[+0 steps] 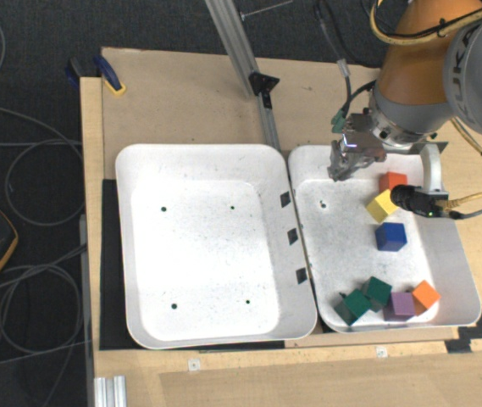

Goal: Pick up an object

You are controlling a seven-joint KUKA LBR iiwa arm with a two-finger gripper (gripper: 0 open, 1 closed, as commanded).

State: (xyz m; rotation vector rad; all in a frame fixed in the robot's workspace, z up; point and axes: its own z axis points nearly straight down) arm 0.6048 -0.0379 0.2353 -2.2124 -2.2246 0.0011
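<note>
Apparently nothing was picked yet: the gripper (340, 173) hung above the right bin (335, 227), its state unclear; blocks (390, 236) lay untouched.

Plywood bench (181, 91) on dark carpet (20, 58) strewn with black cables (20, 155).

white speckled bins (198, 164), yellow block (382, 206), blue block (390, 236), green blocks (366, 299), purple block (402, 303)
</note>
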